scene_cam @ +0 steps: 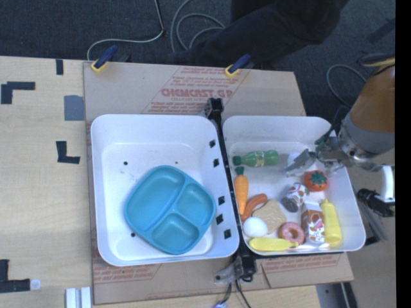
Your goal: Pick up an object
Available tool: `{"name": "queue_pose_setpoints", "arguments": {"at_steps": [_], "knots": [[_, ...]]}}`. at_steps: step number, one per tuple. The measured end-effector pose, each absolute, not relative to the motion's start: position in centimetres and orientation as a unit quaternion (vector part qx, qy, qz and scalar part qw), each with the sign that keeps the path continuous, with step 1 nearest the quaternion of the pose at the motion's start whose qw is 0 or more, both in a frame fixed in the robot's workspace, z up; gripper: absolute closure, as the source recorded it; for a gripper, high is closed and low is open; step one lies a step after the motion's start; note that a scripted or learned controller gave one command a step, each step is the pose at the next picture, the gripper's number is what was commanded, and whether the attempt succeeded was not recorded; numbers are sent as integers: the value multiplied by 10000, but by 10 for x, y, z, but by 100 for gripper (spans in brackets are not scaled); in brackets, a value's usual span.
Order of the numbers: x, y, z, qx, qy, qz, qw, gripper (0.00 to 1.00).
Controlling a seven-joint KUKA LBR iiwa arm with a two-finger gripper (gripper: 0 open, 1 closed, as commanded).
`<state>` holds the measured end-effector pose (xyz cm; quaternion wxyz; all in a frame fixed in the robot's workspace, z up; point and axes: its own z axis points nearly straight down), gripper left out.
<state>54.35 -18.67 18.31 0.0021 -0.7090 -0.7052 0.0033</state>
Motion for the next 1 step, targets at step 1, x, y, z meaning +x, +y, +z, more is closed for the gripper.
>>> {"name": "queue_pose_setpoints", "arguments": {"at_steps": [1], "knots": [[522,-202,110,-7079,-7063,30,43,0]]}}
